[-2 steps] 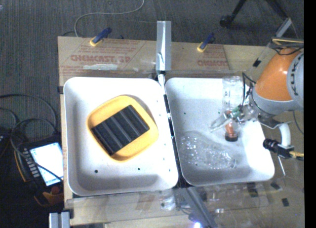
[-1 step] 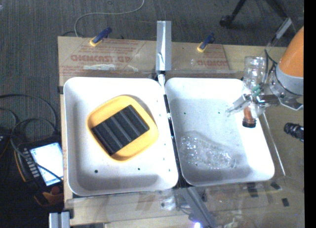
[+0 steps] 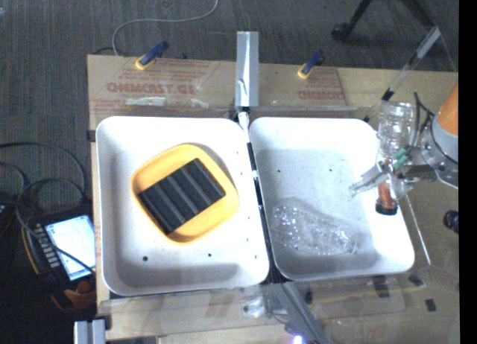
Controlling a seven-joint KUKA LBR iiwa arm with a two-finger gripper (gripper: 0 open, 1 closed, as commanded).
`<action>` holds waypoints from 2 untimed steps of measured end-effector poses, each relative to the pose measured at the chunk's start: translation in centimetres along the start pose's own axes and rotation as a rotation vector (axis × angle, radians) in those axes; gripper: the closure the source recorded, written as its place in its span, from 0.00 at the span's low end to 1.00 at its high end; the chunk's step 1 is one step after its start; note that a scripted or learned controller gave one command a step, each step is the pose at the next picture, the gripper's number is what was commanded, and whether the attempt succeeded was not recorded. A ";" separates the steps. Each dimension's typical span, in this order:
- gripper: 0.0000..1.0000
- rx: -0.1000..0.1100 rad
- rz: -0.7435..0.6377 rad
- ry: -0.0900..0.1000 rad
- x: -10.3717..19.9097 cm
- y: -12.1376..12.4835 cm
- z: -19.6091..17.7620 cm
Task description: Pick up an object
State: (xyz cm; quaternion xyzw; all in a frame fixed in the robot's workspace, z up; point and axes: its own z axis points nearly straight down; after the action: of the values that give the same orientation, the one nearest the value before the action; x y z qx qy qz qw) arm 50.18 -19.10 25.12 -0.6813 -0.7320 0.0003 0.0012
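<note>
In right bin (image 3: 298,141): clear plastic object (image 3: 311,229) lower-left of gripper (image 3: 385,186).

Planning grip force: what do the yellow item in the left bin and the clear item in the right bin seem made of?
Yellow item: likely moulded plastic, matte yellow rim around a black ribbed centre that may be rubber. Clear item: probably thin transparent plastic, since the bin shows through it and glints speckle its crinkled surface.

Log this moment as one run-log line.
gripper: over right bin's right edge, grasp unclear | clear plastic piece: lying in right bin | yellow-and-black object: lying in left bin
</note>
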 end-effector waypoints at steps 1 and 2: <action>0.00 -0.013 -0.119 -0.005 2.2 0.9 15.7; 1.00 -0.013 -0.120 -0.003 2.3 0.9 14.9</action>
State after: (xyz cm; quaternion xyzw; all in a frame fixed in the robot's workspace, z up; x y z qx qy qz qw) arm 50.88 -16.67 10.26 -0.6363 -0.7714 -0.0032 -0.0043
